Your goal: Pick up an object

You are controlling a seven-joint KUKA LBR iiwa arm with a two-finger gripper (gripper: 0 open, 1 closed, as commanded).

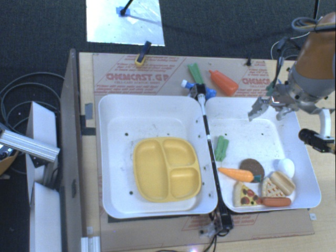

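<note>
Currently our gripper [268,108] hovers over the right bin [307,164], fingers seemingly spread and holding nothing. Below it sit the carrot [236,174] and pizza slice [245,195], clustered, so we need clearance.

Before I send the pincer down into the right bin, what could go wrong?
1. The food is packed tight in the near corner: carrot, pizza slice, sausage, bun, egg and brown patty touch or nearly touch, so the pincer may nudge neighbours or grab two.
2. The green piece lies against the bin wall, leaving little room for a finger.
3. The pincer hangs over the far bare end, so a straight descent likely grabs nothing.
</note>
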